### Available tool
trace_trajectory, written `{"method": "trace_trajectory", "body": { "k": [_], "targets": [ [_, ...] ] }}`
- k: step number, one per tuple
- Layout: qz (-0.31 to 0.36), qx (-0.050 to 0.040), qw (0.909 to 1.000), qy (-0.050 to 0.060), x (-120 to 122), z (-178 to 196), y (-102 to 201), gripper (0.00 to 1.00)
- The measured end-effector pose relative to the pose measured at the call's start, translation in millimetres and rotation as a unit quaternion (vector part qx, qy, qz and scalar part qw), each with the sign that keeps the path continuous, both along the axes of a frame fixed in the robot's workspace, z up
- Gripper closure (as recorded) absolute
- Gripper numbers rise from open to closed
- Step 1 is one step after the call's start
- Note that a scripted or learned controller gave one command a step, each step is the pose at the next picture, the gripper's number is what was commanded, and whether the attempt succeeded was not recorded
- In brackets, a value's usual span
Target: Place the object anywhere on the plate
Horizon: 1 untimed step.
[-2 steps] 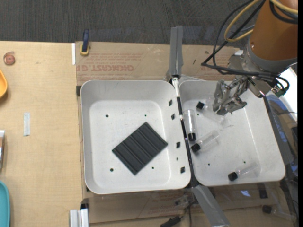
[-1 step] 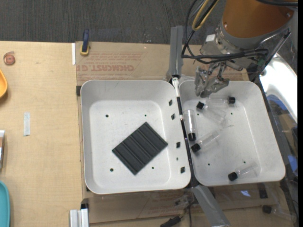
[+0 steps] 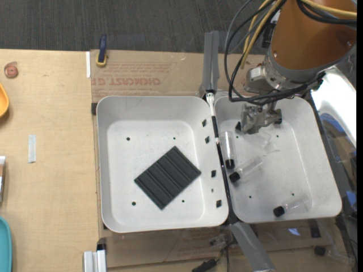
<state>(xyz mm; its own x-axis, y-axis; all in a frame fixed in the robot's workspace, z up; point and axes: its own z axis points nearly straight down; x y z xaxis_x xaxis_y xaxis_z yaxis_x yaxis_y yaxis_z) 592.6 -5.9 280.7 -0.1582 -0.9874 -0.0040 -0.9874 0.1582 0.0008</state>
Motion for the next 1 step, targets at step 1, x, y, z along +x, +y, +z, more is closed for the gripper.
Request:
{"method": "trace_trajectory", "body": {
  "k": [1],
  "targets": [
    [0.15,0.0005,0.9886,-0.001,17.7,-9.0,61.8,1.0]
  ]
}}
